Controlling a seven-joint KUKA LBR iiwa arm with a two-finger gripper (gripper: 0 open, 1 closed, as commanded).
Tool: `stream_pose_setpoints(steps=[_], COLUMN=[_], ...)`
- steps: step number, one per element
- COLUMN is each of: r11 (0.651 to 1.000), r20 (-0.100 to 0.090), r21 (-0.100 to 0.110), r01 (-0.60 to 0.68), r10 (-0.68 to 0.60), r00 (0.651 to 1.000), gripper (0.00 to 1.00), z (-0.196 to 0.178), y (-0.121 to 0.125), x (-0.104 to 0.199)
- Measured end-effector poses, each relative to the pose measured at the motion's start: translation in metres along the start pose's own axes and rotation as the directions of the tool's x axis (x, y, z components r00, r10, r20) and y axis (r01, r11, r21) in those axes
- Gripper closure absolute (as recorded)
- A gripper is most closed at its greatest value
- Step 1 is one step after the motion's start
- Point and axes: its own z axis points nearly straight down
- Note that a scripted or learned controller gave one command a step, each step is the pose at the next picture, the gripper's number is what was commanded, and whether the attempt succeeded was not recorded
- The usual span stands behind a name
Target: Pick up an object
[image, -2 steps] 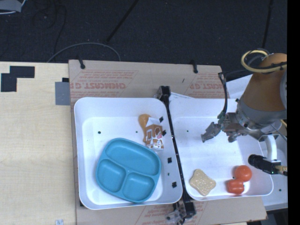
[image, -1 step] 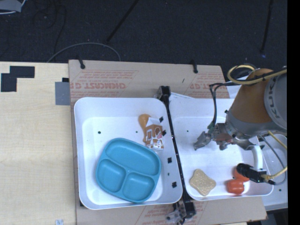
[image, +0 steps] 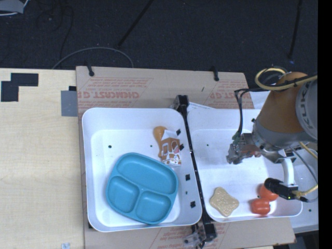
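My gripper (image: 236,153) hangs low over the middle of the right bin (image: 215,139), coming off the grey arm with the orange band at the right. A tan biscuit-shaped piece (image: 224,202) lies in front of it near the bin's front wall. A red object (image: 261,206) rests at the front right, with a second red piece (image: 267,193) beside it, partly under a black part of the arm. In the left bin, a blue divided plate (image: 141,187) lies flat, and a brown-and-white patterned item (image: 167,146) sits by the divider.
A black divider bar (image: 188,154) runs between the two bins. The left bin (image: 98,154) has bare floor along its back and left side. Cardboard (image: 135,87) lies behind the bins, and cables hang by the arm at the right.
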Motion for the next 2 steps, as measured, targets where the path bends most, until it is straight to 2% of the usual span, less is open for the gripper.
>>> stream_pose_setpoints(steps=[1, 2], r11=[1.000, 1.000], r20=[0.002, 0.001], r21=[-0.007, -0.005], r01=[0.004, 0.005], r10=[-0.004, -0.005], r00=[1.000, 1.000], gripper=[1.00, 1.00], z=[-0.043, -0.060], y=[0.004, 0.004], x=[-0.004, -0.005])
